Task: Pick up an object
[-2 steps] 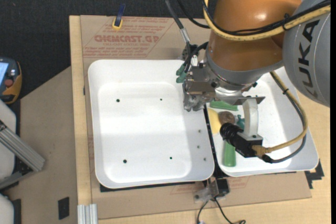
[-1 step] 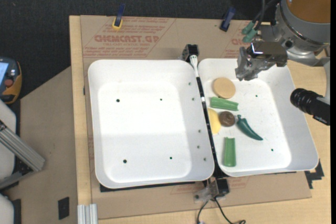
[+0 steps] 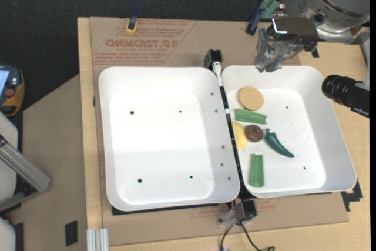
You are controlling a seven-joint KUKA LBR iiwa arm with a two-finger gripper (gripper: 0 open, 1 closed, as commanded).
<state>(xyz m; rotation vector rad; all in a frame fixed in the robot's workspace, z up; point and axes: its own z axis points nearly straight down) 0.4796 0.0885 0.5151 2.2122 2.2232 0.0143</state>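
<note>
The right bin (image 3: 317,144) holds several small objects near its left side: a tan round disc (image 3: 251,98), a flat green strip (image 3: 251,117), a brown round piece (image 3: 254,133), a yellow piece (image 3: 239,137) against the left wall, a dark green pepper shape (image 3: 278,144) and an upright-lying green block (image 3: 257,169). My gripper (image 3: 271,63) hangs above the bin's back rim, up and right of the tan disc, with nothing seen between its fingers.
The left bin (image 3: 164,138) sits beside the right one on a cardboard sheet (image 3: 147,41). A black cylinder (image 3: 343,91) juts in over the right bin's right rim. Black clips (image 3: 212,59) sit at the bins' shared divider.
</note>
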